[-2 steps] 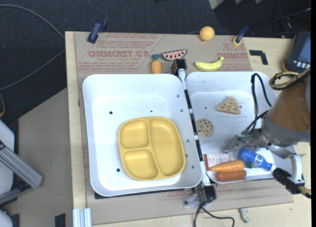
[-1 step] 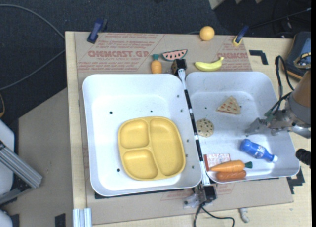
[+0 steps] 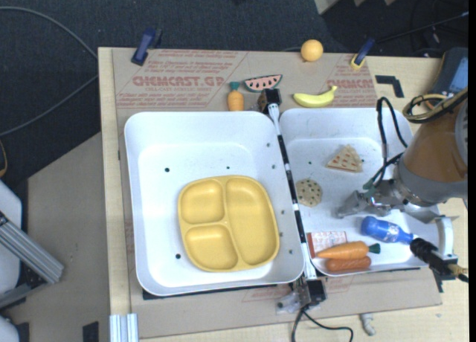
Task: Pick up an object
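Note:
The right bin (image 3: 297,128) holds several toy foods. A tan pizza wedge (image 3: 345,159) lies at its back, and a brown cookie (image 3: 308,192) lies near the divider. Along the front wall are a blue bottle (image 3: 387,230), an orange carrot (image 3: 343,250), a reddish sausage (image 3: 346,264) and a red-and-white packet (image 3: 325,240). My gripper (image 3: 355,204) is low in the middle of this bin, just left of the blue bottle and right of the cookie. I see nothing held in it.
The left bin (image 3: 149,147) carries a yellow divided plate (image 3: 227,223). Behind the bins on the board lie a banana (image 3: 314,97), a watermelon slice (image 3: 263,82), a small orange fruit (image 3: 236,100) and an orange ball (image 3: 312,50). Blue clamps (image 3: 143,47) grip the back edge.

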`<act>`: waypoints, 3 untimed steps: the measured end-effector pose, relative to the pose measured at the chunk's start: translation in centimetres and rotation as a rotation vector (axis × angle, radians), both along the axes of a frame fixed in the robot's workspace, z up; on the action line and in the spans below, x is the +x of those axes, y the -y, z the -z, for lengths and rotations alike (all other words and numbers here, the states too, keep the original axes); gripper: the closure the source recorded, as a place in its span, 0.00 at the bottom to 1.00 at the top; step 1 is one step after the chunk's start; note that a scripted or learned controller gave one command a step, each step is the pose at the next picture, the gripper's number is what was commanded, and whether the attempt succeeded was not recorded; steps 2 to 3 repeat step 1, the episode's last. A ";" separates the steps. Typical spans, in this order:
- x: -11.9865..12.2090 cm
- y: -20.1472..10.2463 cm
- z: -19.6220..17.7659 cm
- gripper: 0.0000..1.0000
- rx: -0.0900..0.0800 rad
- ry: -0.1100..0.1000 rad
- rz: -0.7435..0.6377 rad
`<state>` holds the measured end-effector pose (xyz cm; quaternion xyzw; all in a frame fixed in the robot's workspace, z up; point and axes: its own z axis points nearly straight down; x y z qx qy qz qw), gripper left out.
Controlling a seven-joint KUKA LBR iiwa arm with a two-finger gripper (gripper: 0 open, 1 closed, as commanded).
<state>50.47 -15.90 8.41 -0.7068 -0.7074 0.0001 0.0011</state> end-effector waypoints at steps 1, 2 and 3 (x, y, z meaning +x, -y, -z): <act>-2.6 0.5 0.0 0.00 -0.001 0.000 0.002; -2.6 0.5 0.0 0.00 -0.001 0.000 0.002; -2.6 0.5 0.0 0.00 -0.001 0.000 0.002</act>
